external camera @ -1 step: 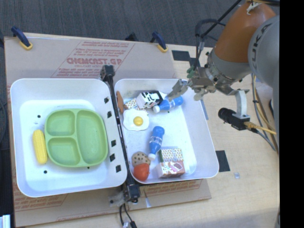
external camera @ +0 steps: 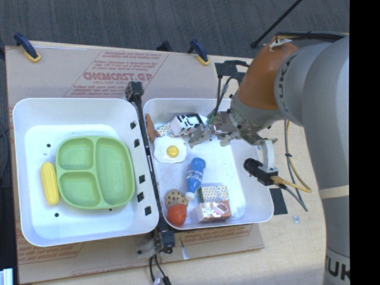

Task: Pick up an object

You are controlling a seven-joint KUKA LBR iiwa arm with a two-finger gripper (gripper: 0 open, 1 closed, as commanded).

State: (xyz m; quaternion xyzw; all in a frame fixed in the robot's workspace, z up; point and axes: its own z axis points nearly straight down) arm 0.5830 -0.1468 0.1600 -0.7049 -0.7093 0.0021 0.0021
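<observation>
Seen from above, two white bins sit side by side on a sheet of cardboard [external camera: 124, 73]. The left bin [external camera: 24, 135] holds one green divided plate [external camera: 95, 172] with three sections, and one yellow corn cob [external camera: 49, 183] lying just beside the plate's left edge.

The right bin [external camera: 258, 209] holds several small things. Near its upper left lies one fried egg toy [external camera: 170, 151], white with a yellow yolk. Just above it sits one black-and-white patterned piece [external camera: 187, 122], and a thin brown stick [external camera: 149, 127] lies along the bin's left wall. One blue bottle with a white cap [external camera: 195, 174] lies tilted in the middle. At the lower edge are one red tomato [external camera: 176, 215], one brown cookie [external camera: 173, 197] touching it from above, and one printed packet [external camera: 214, 202] whose label is too small to read.

The grey arm with its orange band [external camera: 264, 82] comes in from the right, and the gripper [external camera: 209, 132] is low over the upper part of the right bin, near the patterned piece. Whether it is open or closed cannot be told.

Red print on the cardboard at the upper middle reads roughly "CHEMCAST GP"; the smaller lines are unreadable. Two blue clamps with yellow tips [external camera: 27, 47] [external camera: 199, 51] grip the cardboard's top edge.
</observation>
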